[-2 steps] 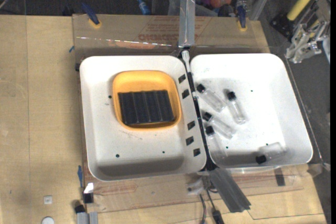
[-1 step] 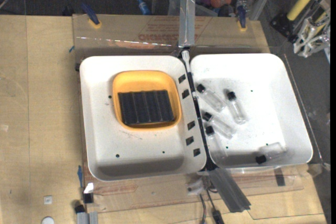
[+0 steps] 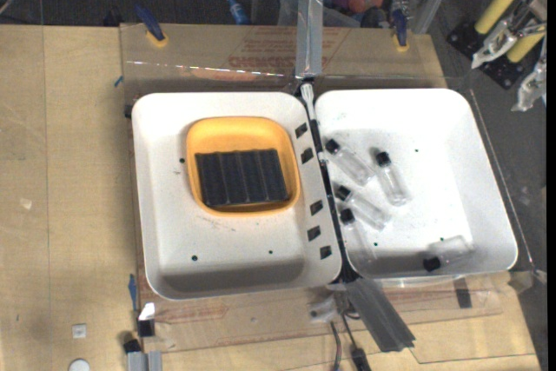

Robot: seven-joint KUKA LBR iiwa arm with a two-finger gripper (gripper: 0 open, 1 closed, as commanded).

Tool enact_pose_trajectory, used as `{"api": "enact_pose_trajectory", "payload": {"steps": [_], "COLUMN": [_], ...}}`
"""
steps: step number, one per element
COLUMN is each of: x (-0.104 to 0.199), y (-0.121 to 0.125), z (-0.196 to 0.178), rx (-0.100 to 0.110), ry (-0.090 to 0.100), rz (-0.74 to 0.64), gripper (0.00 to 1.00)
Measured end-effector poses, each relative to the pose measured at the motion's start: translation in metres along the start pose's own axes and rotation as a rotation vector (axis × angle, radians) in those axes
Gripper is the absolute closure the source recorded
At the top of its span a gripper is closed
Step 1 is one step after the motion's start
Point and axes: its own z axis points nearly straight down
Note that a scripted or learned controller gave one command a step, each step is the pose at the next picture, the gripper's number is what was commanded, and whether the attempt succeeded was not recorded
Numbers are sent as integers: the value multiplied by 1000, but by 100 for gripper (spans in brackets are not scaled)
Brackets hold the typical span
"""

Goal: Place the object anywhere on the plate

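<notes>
Two white bins sit side by side on the desk (image 3: 52, 187). The left bin (image 3: 161, 213) holds a yellow plate (image 3: 239, 133) with rounded corners, set toward the bin's back half. A black ribbed slab (image 3: 241, 178) lies flat on the plate, covering most of its floor and reaching close to its front rim.

The right bin (image 3: 452, 135) holds four small clear vials with black caps, all lying on their sides. One vial (image 3: 346, 161) lies near the divider between the bins. A second vial (image 3: 391, 180) lies just right of it, with its cap pointing toward the back. A third vial (image 3: 360, 210) lies in front of these two, also close to the divider. The fourth vial (image 3: 447, 249) lies apart from the others at the bin's front wall, near the right front corner. None of the vials touches the plate.

Whether the gripper is spread or pressed together cannot be told here.
</notes>
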Motion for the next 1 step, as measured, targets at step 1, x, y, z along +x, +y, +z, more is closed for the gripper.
{"api": "enact_pose_trajectory", "payload": {"steps": [1], "x": [-2], "y": [-1], "z": [-13], "rx": [4], "ry": [-12], "rz": [4], "gripper": [100]}}
